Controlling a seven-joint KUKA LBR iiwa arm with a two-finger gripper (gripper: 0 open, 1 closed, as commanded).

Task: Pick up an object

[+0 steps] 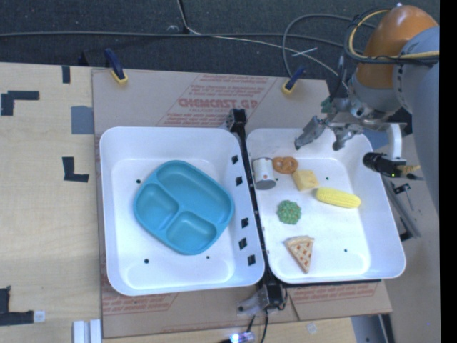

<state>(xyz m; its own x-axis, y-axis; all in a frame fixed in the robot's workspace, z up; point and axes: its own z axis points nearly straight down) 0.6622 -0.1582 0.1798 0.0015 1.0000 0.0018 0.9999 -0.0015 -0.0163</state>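
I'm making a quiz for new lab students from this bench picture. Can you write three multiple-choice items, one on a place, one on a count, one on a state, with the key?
1. Where does the blue tray lie?
A. In the left bin
B. In the right bin
C. On the cardboard outside the bins

2. How many small things lie in the right bin?
A. Two
B. Four
C. Six

3. How does the tool stand?
A. Shut on the corn
B. Open, at the right bin's far edge, holding nothing
C. Pressed onto the blue tray

Key: 1 A, the tray fills the middle of the left bin. 2 C, a metal can, a brown cookie, a yellow block, the corn, a green lump and a pizza slice. 3 B, its fingers are spread with nothing between them.
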